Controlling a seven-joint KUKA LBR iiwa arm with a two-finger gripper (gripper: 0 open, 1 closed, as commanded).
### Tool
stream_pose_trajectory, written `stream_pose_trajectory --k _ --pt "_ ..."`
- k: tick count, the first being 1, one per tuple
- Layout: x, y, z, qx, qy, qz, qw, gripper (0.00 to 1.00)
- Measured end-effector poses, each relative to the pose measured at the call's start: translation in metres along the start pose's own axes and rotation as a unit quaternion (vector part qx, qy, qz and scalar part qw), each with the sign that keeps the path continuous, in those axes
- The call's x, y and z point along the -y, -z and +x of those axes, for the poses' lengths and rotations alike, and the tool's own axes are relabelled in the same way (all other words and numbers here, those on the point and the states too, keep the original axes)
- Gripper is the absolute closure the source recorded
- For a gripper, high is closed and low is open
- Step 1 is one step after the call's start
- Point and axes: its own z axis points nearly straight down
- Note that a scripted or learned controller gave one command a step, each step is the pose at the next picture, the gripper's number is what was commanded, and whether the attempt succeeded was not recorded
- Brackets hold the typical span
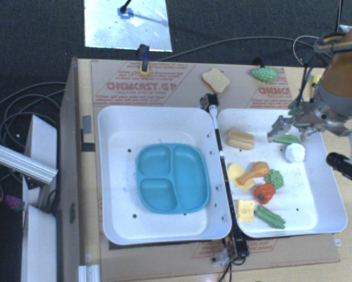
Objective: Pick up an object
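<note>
From my remote station I found the gripper low in the right bin with its jaws spread and nothing between them, a green pod just beneath and a white ball just beside. I judged the pick not yet made: closing and lifting remained. Every other toy lay loose in that bin, the bread roll to the gripper's left.

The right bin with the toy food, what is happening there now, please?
The arm's gripper is low over the back of the right bin, close to a green piece and a white ball. Nothing is seen held. Other toy food lies nearer the front, and a blue divided plate sits in the left bin.
</note>
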Motion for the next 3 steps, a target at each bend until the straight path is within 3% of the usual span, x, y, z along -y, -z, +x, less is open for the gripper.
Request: stream_pose_trajectory --k 1,2,3 --pt "0.047 -0.129 0.002 0.000 -0.001 0.002 1.0000 0.00" --pt "0.091 -0.155 0.018 0.000 -0.001 0.000 1.0000 0.00" --pt "0.090 -0.145 0.018 -0.001 -0.001 -0.001 1.0000 1.00"
